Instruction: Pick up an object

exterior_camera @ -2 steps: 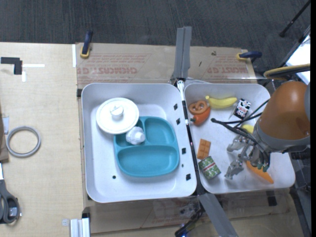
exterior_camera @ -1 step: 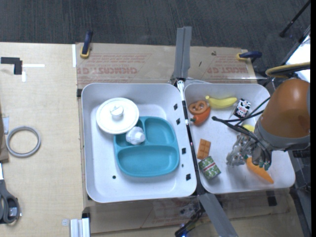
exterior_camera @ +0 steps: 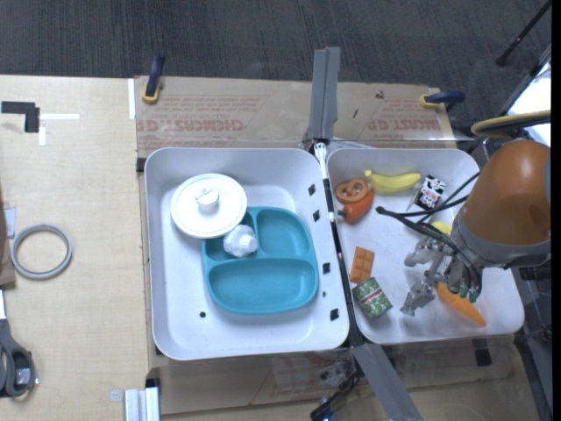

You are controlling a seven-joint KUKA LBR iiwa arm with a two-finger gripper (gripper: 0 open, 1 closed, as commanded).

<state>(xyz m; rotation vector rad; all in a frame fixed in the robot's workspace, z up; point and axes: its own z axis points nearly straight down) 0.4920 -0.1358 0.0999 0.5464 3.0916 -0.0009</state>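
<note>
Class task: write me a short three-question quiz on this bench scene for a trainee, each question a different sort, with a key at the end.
1. True or false: the white lid lies in the right bin.
2. Multiple choice: what lies nearest the gripper? A) the banana B) the carrot C) the tape ring
3. Fill in: the crumpled white ball rests on the blue ____.

Key
1. False; it lies in the left bin, overlapping the tray's corner.
2. B
3. tray
</note>
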